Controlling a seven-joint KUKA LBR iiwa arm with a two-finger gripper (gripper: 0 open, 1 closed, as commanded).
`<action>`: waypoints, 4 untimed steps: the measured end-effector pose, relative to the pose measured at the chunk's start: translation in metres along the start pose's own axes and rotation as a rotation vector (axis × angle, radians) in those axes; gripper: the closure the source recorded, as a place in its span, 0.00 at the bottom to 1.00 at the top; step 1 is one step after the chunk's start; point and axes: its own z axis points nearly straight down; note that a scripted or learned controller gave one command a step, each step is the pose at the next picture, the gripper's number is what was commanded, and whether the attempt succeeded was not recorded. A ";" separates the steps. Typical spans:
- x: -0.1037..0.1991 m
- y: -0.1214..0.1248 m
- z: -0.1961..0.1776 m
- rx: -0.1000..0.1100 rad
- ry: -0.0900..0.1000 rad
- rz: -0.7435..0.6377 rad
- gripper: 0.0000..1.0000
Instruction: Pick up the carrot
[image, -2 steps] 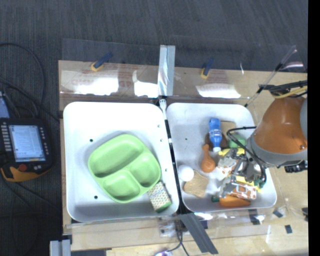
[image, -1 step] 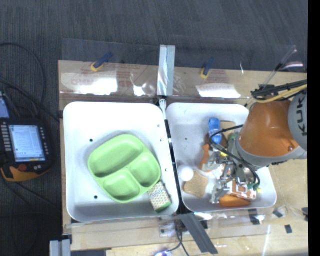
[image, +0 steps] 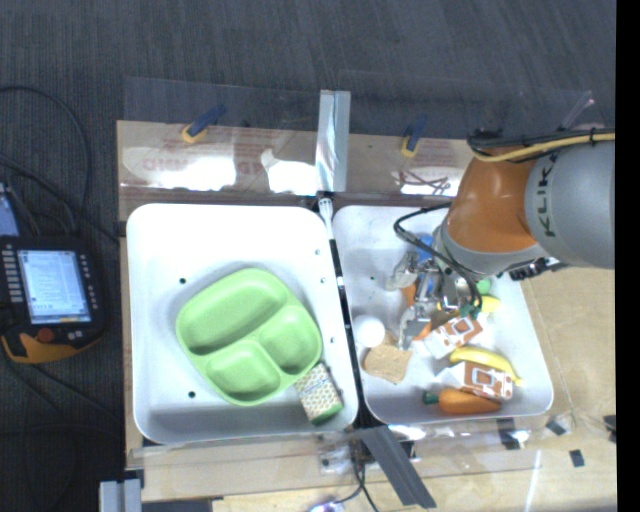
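The carrot (image: 465, 402), orange with a green stub at its left end, lies along the near wall of the right bin (image: 372, 250). My gripper (image: 422, 300) hangs over the middle of that bin, some way up and left of the carrot and apart from it. Small orange bits show right beside the gripper's tip, and I cannot tell what they belong to. The grey arm with its orange band (image: 495, 210) reaches in from the right.
Around the carrot lie a banana (image: 482, 360), two white-and-orange cartons (image: 455, 333) (image: 488, 379), a tan slice of bread (image: 388, 364) and a white egg (image: 370, 330). The left bin (image: 160, 250) holds a green divided plate (image: 250, 333) and a small patterned box (image: 320, 393).
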 end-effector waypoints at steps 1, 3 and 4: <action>0.000 0.000 -0.010 0.003 0.001 -0.002 1.00; 0.030 0.038 -0.195 0.001 0.009 -0.035 0.00; 0.025 0.055 -0.084 -0.002 0.021 -0.139 0.00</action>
